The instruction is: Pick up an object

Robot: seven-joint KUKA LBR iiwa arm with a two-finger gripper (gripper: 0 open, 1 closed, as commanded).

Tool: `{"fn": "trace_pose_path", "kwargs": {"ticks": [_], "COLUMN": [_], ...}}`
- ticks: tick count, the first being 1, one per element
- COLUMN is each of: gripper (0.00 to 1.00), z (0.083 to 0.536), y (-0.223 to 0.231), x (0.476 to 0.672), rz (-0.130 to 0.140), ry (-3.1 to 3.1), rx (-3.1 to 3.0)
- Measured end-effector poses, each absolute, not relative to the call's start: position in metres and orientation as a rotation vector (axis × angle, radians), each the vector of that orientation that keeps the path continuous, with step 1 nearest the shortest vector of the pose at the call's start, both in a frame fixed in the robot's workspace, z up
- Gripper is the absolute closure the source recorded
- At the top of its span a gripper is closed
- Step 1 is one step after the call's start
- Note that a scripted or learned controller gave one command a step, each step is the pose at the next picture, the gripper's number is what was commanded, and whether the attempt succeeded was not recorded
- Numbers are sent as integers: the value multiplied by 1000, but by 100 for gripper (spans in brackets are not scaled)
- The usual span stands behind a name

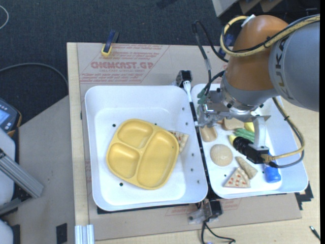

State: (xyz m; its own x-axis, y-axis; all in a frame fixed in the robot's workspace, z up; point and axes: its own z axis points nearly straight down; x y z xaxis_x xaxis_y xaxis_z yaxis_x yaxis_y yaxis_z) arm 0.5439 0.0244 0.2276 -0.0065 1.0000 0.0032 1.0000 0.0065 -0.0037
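Above right bin (pixel 299 179) left edge: gripper (pixel 207 117), 1 tan piece (pixel 208 133) below.

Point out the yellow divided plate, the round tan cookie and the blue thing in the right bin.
yellow divided plate (pixel 142 153), camera view, center ridge.
round tan cookie (pixel 221 154), camera view, top face.
blue thing (pixel 272 175), camera view, its body.

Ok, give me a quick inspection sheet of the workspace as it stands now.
Surface: two white bins, left bin and right bin, on a cardboard sheet.
Job's things: right bin holds a round cookie, pizza slice, blue piece, yellow-green piece.
Clutter: yellow divided plate in the left bin, a small wedge at its edge.
Claw: claw low over the right bin's left side.
Cables: black cables along the arm.
Surroundings: dark carpet.
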Motion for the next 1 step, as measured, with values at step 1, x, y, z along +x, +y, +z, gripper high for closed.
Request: {"fn": "trace_pose_path", "kwargs": {"ticks": [1], "gripper": [100], "z": [225], "y": [22], "x": [534], "rz": [3], "ry": [-2218], "rx": [-2221]}}
